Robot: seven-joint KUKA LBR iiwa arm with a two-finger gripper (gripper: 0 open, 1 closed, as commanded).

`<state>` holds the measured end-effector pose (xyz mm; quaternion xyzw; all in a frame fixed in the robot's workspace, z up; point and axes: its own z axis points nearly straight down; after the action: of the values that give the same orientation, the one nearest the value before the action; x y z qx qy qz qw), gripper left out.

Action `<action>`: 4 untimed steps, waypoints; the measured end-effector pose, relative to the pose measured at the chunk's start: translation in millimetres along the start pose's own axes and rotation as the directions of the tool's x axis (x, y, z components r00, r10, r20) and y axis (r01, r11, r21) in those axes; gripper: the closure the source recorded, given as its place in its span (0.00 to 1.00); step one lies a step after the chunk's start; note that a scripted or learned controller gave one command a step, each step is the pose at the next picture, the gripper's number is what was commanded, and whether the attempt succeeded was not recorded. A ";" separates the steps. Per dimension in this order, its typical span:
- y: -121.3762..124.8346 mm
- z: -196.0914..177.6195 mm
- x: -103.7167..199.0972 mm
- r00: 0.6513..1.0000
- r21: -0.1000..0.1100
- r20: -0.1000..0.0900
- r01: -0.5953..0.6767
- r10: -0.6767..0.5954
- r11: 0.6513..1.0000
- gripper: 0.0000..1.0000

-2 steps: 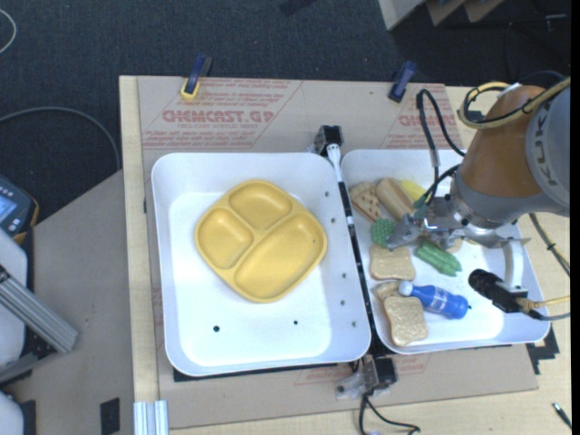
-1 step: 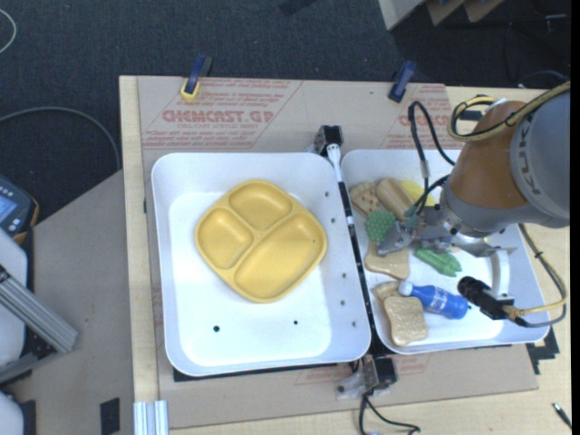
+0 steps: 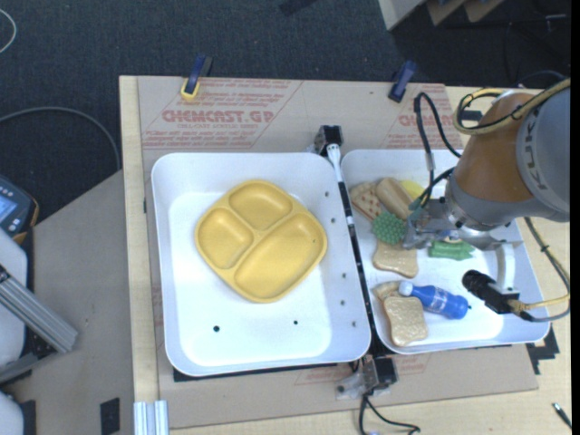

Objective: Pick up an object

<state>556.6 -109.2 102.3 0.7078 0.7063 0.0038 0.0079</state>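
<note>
Toast slice (image 3: 405, 320) lies nearest, beside a small bottle (image 3: 438, 300)
Light, stiff toast suits an edge pinch; tool (image 3: 424, 236) low over the right bin (image 3: 526, 329); its state cannot be told

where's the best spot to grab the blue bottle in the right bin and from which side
Probably across the middle of the blue bottle, coming straight down. It lies on its side, white cap toward the bread slice, so closing the gripper across its narrow width should suit. The bread sits close, leaving little room there.
</note>
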 end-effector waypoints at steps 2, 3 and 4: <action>2.3 -117.5 0.5 1.000 0.009 -0.004 0.003 -0.003 1.000 1.00; 3.0 -128.3 54.1 1.000 0.012 -0.006 0.008 -0.008 1.000 1.00; 13.4 -135.1 108.0 1.000 0.013 -0.007 0.009 -0.009 1.000 1.00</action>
<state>568.0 -0.5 237.0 0.7046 0.7096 0.0018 0.0009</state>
